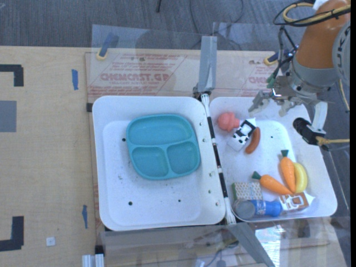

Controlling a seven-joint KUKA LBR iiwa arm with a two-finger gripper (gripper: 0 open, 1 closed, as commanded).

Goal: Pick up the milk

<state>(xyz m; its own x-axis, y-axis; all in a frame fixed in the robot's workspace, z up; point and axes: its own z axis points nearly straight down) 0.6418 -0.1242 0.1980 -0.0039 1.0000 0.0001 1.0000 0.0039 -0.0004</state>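
Hand point(273, 102) spread open, holding nothing, above right bin point(328, 188), near milk point(243, 136)

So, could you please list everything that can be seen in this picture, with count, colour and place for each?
bins: 2, white, side by side on the bench
divided plate: 1, teal, in the left bin
milk carton: 1, white with black patches, upper part of the right bin
ball: 1, pink, just left of the milk carton
sausage: 1, reddish brown, touching the carton's right side
carrots: 2, orange, lower right bin
banana: 1, yellow, right of the carrots
bottle: 1, blue, lying along the right bin's near edge
gripper: 1, grey, above the right bin's far edge
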